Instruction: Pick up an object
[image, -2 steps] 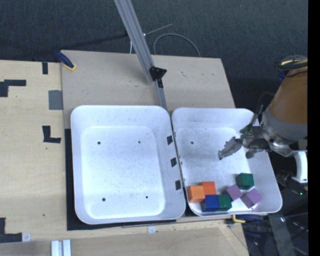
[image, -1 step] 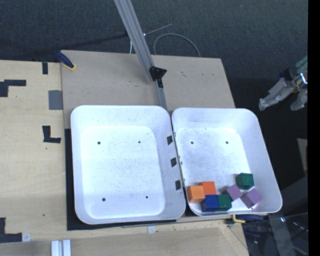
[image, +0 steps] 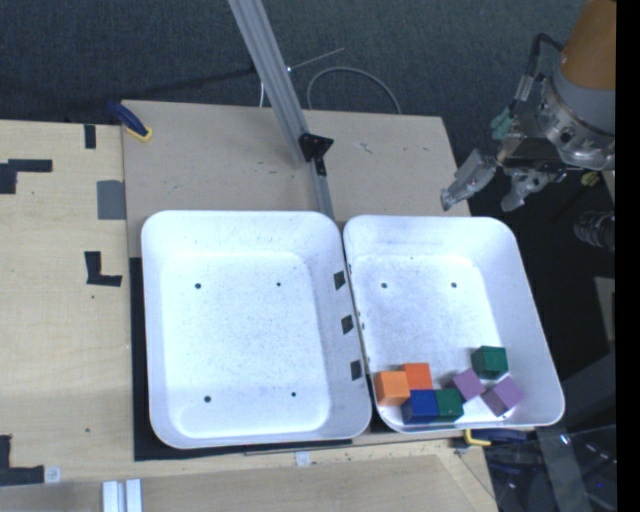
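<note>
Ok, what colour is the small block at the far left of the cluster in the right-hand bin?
Orange, seen in the camera view.

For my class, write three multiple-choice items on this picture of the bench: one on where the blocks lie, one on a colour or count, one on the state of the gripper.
1. Where do the blocks lie?
A. Near end of the right bin
B. Middle of the left bin
C. On the bare bench

2. How many green blocks are there?
A. None
B. Two
C. Five

3. What is the gripper doing?
A. Holding an orange block
B. Pressing on the left bin's floor
C. Hanging open beyond the right bin's far corner, holding nothing

Answers:
1. A: the blocks cluster by the near rim of the right bin.
2. B: one green block lies apart, another green block sits beside the blue block.
3. C: the gripper has its fingers spread with nothing between them.
</note>
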